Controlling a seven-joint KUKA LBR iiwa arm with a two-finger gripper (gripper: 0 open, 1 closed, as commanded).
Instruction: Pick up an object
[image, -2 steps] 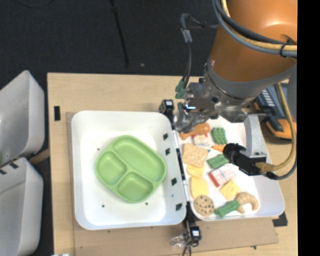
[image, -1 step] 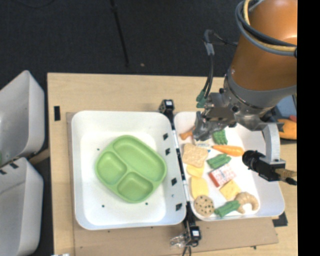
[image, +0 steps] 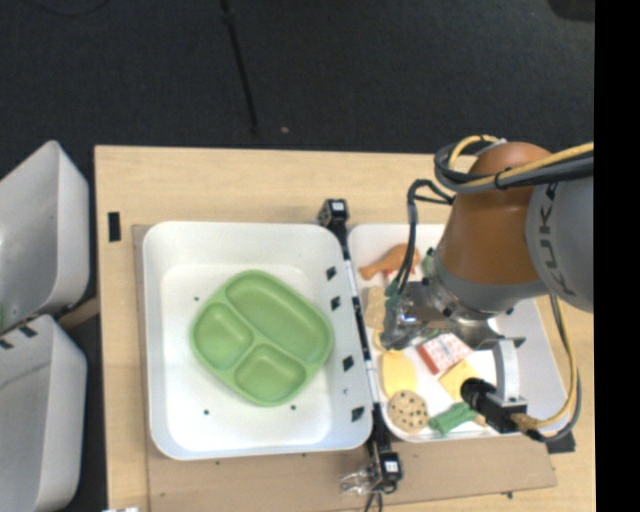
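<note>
can't tell how my claw (image: 400, 318) is set, so I'd center over 1 item in the right bin (image: 370, 240), probably the yellow piece (image: 398, 372).

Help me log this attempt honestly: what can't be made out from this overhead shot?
- Claw: sits under the arm's wrist in the camera view; open or shut cannot be told, nor whether it holds anything.
- Right bin: the arm covers much of its floor, hiding whatever lies beneath.
- Orange item: partly behind a cable; identity unclear.
- Red-and-white packet: print too small to read.
- Green tray in the left bin: fully visible.
</note>
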